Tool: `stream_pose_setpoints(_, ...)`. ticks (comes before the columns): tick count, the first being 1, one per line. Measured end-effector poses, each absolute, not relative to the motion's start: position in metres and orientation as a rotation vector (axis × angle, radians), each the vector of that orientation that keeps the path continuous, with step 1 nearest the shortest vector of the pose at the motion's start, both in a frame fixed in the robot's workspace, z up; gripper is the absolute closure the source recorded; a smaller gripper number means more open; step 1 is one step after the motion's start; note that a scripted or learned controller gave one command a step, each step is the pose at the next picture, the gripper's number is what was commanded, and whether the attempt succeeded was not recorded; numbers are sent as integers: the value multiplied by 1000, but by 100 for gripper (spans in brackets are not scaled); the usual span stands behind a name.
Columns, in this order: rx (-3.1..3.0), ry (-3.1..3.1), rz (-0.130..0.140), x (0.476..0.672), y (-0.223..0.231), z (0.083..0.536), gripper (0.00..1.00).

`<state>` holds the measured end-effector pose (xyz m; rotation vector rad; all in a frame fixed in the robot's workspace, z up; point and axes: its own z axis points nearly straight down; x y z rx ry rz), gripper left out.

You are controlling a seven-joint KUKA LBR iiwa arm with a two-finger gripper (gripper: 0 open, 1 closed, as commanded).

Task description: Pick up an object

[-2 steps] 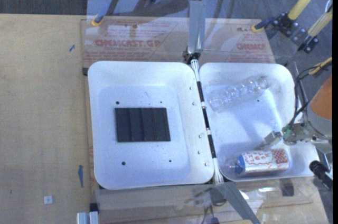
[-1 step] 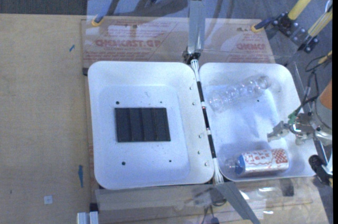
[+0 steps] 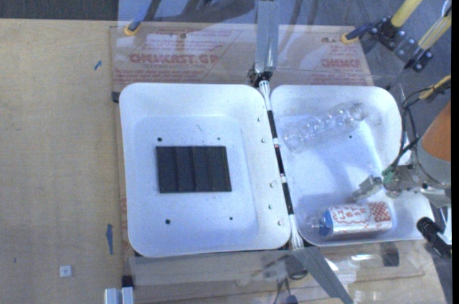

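A white tube with red print and a blue cap (image 3: 354, 219) is lying on its side near the front of the right bin (image 3: 315, 173), just below the gripper (image 3: 367, 186). The gripper's fingers are spreading open above it, gripping nothing. A clear plastic bottle (image 3: 323, 125) is resting toward the bin's back, while a dark ribbed slab (image 3: 193, 168) is lying in the left bin (image 3: 143, 116).

I get even, fairly bright overhead light with soft shadows. The left white bin (image 3: 193, 109) glares nearly blown-out along its rim; right of it, the neighbouring bin (image 3: 337, 166) looks bluish. Detail is soft and grainy, blurrier toward the frame's right edge.
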<state>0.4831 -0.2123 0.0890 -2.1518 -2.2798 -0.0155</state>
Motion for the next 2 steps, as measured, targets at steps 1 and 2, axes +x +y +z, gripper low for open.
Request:
stream_pose_setpoints(1, -2072, -2354, -13, 483, -213, 89, 0)
stream_pose_setpoints(2, -2490, -1919, 1, 480, -223, 176, 0)
